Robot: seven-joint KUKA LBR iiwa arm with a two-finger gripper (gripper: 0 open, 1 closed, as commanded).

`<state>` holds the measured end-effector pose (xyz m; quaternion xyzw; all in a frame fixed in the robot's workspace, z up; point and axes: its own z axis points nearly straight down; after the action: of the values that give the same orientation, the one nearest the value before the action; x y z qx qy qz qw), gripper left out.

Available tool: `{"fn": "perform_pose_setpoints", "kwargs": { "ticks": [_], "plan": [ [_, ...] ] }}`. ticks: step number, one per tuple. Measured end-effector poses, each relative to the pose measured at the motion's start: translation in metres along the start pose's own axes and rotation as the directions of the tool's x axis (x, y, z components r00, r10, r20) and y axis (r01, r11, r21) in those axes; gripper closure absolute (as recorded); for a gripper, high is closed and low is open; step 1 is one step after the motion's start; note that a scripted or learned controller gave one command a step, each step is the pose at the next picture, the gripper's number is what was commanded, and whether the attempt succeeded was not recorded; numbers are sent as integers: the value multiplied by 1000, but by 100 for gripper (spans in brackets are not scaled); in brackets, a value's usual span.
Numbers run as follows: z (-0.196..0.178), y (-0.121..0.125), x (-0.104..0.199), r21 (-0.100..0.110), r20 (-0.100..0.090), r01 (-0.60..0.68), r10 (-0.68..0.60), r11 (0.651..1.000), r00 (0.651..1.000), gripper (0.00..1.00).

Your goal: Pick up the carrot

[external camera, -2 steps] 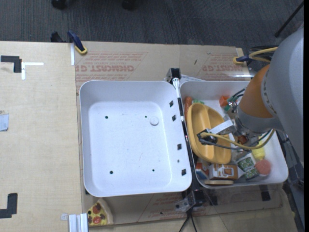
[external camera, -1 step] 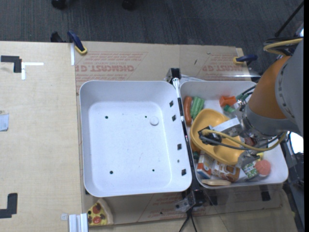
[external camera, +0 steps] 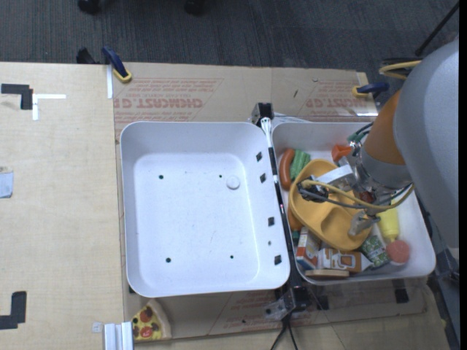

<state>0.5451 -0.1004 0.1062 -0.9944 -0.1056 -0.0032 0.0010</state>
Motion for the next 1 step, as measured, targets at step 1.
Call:
{"fn": "perform_pose_setpoints", "kwargs": {
  "ticks": [1],
  "plan": [
    [4, -6, 1, -10, -12, -8, 8, 1000, 1000, 0]
  ]
}}
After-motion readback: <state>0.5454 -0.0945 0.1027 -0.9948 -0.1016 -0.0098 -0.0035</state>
